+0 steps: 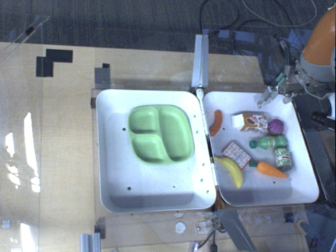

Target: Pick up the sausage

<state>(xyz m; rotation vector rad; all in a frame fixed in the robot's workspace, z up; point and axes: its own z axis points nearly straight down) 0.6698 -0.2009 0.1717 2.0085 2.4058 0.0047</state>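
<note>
The gripper (pixel 274 92) hangs open, holding nothing, over the right bin's (pixel 304 193) far rim; the sausage (pixel 216 122) lies apart (labels unreadable).

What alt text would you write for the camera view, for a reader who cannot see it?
A small orange-red sausage lies at the left edge of the right shallow white bin, among a yellow banana, an orange carrot and other toy foods. The grey arm's gripper hovers above the bin's far right corner. The left white bin holds a green three-compartment plate.
</note>
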